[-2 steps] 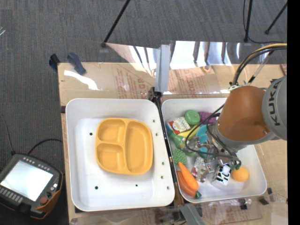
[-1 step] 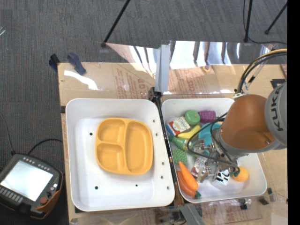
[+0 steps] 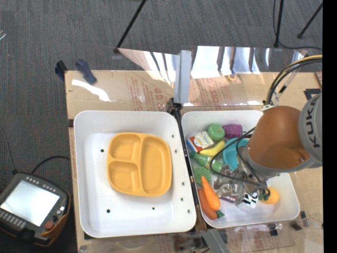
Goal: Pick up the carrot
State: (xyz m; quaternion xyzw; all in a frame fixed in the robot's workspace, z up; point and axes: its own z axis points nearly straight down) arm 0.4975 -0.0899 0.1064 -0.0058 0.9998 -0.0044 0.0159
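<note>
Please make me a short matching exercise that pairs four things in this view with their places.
Things:
1. tray
2. carrot
3. grapes
4. tablet

Places:
A. far side of the right bin
B. floor, left of the bench
C. left bin
D. near left part of the right bin

Pairs: 1-C, 2-D, 3-A, 4-B

I get an evenly bright feed, with hard sunlight glaring off the cardboard [image 3: 158,91] along the far side of the bench [image 3: 131,86]. The white bins [image 3: 89,215] nearly wash out. Focus is soft and slightly grainy throughout, and shadows are faint.
</note>
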